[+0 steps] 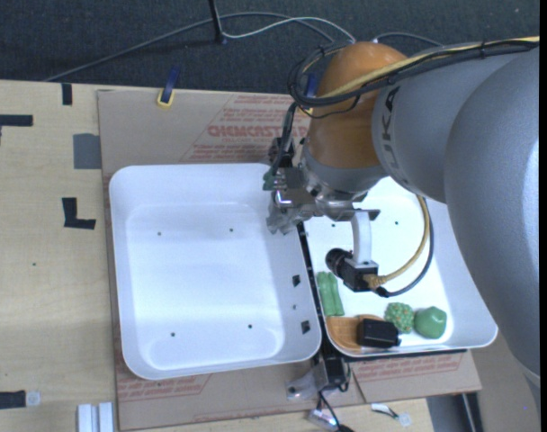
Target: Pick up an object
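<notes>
Arm [453,124] steep over the divide between left bin [201,268] and right bin [460,282]; gripper [285,207] width not discernible.

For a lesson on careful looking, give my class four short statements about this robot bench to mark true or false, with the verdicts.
1. The left bin and the right bin stand on a cardboard sheet. True.
2. The bumpy green ball lies in the left bin. False: it lies in the right bin, beside a smooth green thing.
3. The arm reaches in from the right of the view. True.
4. The black block lies on the cardboard sheet outside the bins. False: it rests on a wooden piece inside the right bin.
</notes>
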Available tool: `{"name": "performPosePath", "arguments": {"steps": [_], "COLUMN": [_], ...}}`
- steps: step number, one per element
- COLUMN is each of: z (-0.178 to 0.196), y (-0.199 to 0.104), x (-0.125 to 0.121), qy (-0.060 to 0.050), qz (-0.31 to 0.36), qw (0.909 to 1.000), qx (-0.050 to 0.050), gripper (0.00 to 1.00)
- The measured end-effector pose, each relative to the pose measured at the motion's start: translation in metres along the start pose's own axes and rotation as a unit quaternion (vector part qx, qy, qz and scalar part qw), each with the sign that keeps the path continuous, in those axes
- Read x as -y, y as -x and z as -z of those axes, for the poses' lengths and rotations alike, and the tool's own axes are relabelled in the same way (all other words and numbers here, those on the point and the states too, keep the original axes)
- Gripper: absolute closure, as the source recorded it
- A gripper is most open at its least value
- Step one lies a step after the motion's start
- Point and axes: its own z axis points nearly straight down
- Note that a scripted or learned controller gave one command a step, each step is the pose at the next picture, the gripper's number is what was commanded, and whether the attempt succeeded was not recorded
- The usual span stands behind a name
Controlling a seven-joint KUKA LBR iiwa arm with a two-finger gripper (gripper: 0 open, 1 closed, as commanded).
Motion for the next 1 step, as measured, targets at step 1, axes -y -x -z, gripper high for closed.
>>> {"name": "performPosePath", "arguments": {"steps": [1], "z": [-0.0002], "y": [0.0018], "x": [-0.0002], "qy": [0.0], "qz": [-0.001], "qw": [1.0], "qx": [0.0], "gripper": [0.0]}}
